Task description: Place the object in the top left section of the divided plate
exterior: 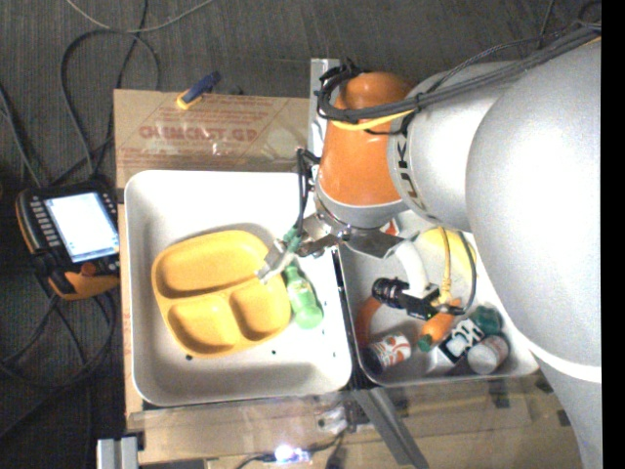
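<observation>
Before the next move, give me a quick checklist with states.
1. Divided plate lies flat in the left bin: ok.
2. Plate's large long section carries nothing: ok.
3. Gripper over the plate's right rim, at that section's end: ok.
4. Object secured in the gripper: cannot tell.
5. Green bottle on the plate: not ok, it lies on the bin floor against the plate's right edge.
6. Clutter stays in the right bin: ok.
</observation>
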